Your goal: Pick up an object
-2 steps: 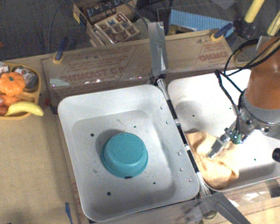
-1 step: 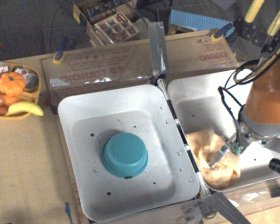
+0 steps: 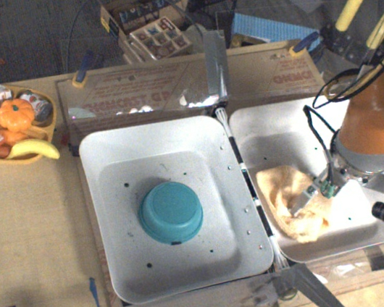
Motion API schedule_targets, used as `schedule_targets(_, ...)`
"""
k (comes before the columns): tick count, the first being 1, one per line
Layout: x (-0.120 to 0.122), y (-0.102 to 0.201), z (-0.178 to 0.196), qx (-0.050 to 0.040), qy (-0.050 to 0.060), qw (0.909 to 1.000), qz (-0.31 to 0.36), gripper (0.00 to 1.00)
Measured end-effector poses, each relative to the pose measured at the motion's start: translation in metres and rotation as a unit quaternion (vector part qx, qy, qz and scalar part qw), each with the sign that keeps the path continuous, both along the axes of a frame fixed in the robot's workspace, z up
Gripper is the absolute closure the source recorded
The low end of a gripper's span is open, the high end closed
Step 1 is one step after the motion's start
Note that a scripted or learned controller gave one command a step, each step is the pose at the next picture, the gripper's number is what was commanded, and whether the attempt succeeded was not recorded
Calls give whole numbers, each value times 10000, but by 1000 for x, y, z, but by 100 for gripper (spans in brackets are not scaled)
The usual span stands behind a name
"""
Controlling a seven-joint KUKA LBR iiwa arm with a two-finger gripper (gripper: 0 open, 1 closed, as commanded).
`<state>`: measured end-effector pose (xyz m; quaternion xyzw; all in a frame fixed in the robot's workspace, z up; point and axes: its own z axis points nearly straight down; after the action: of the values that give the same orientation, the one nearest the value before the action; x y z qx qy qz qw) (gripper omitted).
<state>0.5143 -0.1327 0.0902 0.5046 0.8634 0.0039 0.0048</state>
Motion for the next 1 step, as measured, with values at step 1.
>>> schedule_targets(1,2,-1,9,5,-16,10000,-17,100)
